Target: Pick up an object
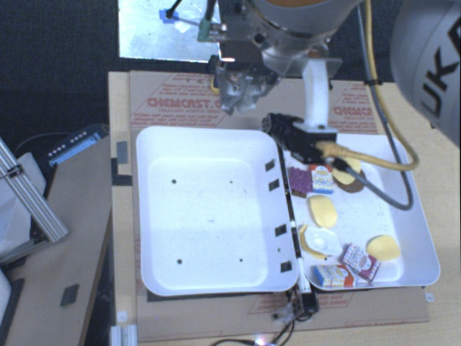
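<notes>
My gripper [238,94] hangs above the far rim of the left bin [209,215], over the brown board behind it, with nothing visible in it. The objects lie in the right bin [421,254]. Among them are a purple packet [299,181], a small red and blue carton [322,179], a brown round piece [351,182], a yellow oval piece [323,210], a white and yellow piece [319,241], a yellow lemon-like piece [384,248], a pink packet [360,262] and an orange carton [331,275]. The gripper is well left of and behind all of them.
A black cable mount [297,140] with a yellow cable [374,163] and a grey hose reaches over the right bin's far left corner. A black hinged divider [287,207] runs between the bins. Outside the bench, at left, stands a metal rail [32,200].
</notes>
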{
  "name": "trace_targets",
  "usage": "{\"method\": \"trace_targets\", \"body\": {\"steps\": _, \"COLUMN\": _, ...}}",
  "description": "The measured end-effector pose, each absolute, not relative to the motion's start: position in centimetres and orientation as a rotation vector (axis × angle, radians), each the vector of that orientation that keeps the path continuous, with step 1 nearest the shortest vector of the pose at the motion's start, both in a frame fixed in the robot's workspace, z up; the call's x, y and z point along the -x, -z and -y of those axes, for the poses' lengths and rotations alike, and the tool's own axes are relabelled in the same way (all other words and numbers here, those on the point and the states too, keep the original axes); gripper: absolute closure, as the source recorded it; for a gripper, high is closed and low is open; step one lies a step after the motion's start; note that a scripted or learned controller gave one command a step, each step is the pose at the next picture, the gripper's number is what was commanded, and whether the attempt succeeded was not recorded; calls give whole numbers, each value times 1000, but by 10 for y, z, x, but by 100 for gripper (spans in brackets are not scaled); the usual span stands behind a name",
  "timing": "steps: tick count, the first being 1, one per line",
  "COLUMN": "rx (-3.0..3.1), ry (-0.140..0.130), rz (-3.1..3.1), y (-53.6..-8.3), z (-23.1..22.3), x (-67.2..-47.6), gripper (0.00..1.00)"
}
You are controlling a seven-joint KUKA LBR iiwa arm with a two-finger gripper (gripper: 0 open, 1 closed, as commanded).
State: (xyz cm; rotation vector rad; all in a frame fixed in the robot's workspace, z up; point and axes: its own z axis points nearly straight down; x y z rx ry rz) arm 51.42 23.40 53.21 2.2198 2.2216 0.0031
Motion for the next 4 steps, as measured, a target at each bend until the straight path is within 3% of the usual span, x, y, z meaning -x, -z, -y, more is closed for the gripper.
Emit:
{"method": "trace_targets", "body": {"steps": 1, "rx": -2220, "ry": -4, "rz": -2222, "y": -535, "z": -234, "x": -523, "gripper": 100}}
{"method": "trace_targets", "body": {"steps": 2, "rx": -2216, "ry": 1, "rz": -2229, "y": -518, "z": -234, "x": -485, "gripper": 100}}
{"method": "trace_targets", "body": {"steps": 3, "rx": -2216, "ry": -1, "rz": -2227, "y": -509, "z": -234, "x": -486, "gripper": 100}}
{"method": "trace_targets", "body": {"steps": 4, "rx": -2221, "ry": -3, "rz": -2221, "y": -506, "z": -234, "x": -502, "gripper": 100}}
